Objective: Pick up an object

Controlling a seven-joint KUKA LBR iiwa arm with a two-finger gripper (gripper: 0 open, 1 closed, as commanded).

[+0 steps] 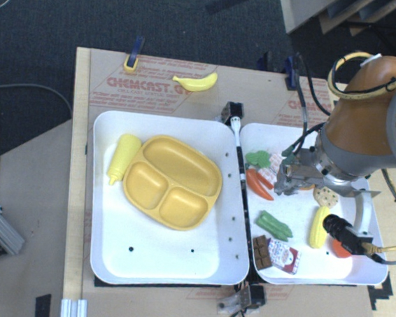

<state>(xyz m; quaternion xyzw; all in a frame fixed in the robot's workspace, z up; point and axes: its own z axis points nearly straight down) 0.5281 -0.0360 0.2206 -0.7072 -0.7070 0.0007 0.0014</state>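
A board-covered surface is seen carrying two white bins side by side. The left bin is occupied by a yellow divided plate, with a yellow squeeze bottle laid touching its left edge. The right bin is reached into by the grey and orange arm. The gripper is held low over the far half of that bin; whether it is released or clenched cannot be told. An orange-red piece is found just beside it, towards the wall between the bins, and is not seen to be grasped. A yellow banana is left on the surface beyond the left bin. In the right bin a green pod, a yellow piece, a red and white packet and a speckled biscuit are scattered
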